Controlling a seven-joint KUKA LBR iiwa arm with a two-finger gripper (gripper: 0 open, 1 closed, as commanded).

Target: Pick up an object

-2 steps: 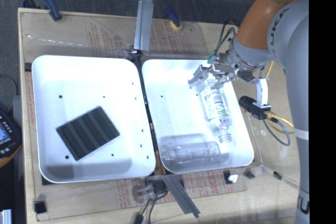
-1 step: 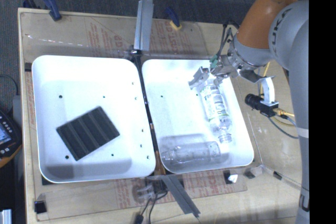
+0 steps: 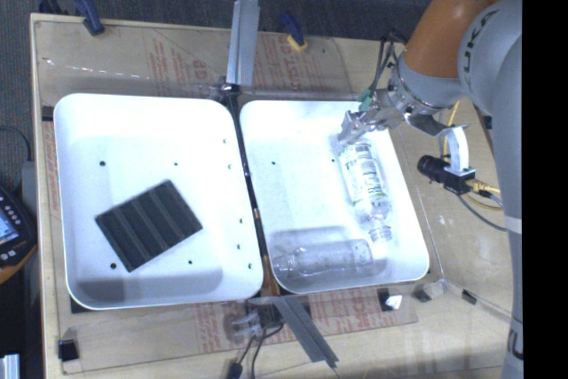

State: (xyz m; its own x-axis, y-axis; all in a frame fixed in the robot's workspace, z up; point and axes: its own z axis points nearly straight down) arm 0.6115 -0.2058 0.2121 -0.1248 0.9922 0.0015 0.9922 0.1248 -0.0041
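My gripper (image 3: 353, 127) hangs over the far right part of the right bin (image 3: 293, 122), just above the top end of a clear plastic bottle with a white label (image 3: 366, 180). That bottle lies lengthwise along the bin's right side. A second clear bottle (image 3: 321, 259) lies crosswise along the bin's near wall. In the left bin (image 3: 133, 115) a flat black ribbed pad (image 3: 148, 224) rests at a slant near the front left. Nothing shows between the fingers.
A metal divider bar (image 3: 240, 40) stands at the back between the two bins. Blue clamps (image 3: 89, 13) hold the board's far edge. A small device (image 3: 11, 226) sits off the bench's left edge.
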